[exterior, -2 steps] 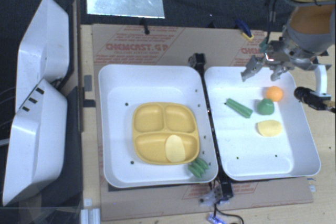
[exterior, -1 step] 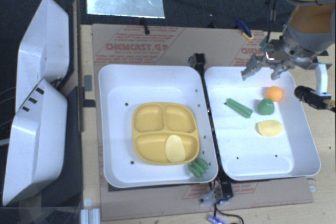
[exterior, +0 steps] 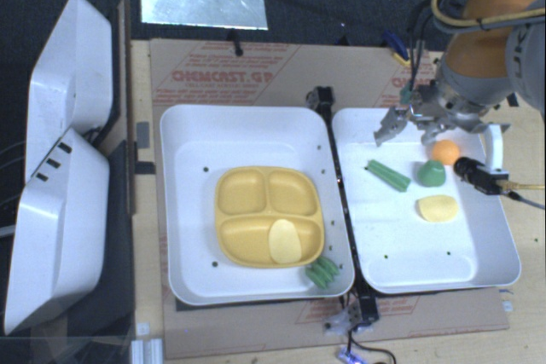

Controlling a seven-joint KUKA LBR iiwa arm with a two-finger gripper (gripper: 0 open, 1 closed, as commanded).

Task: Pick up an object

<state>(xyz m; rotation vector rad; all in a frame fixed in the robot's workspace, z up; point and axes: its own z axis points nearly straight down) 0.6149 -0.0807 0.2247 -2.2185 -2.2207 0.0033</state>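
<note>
Objects all loose in the right bin (exterior: 478, 268): green stick (exterior: 388, 176), green cup-like piece (exterior: 432, 173), orange ball (exterior: 444, 152), yellow slice (exterior: 437, 208). My gripper (exterior: 409, 125) hovers at the bin's back edge, fingers spread, pinching nothing. No pick yet; I judge descent, grasp and lift all remain.

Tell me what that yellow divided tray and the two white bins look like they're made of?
The yellow tray looks like moulded plastic with a smooth, slightly glossy finish: its colour is even and its compartment ridges are rounded. The white bins, left and right, also seem plastic, thin and smooth with soft rounded rims, though coated metal can't be ruled out.
</note>
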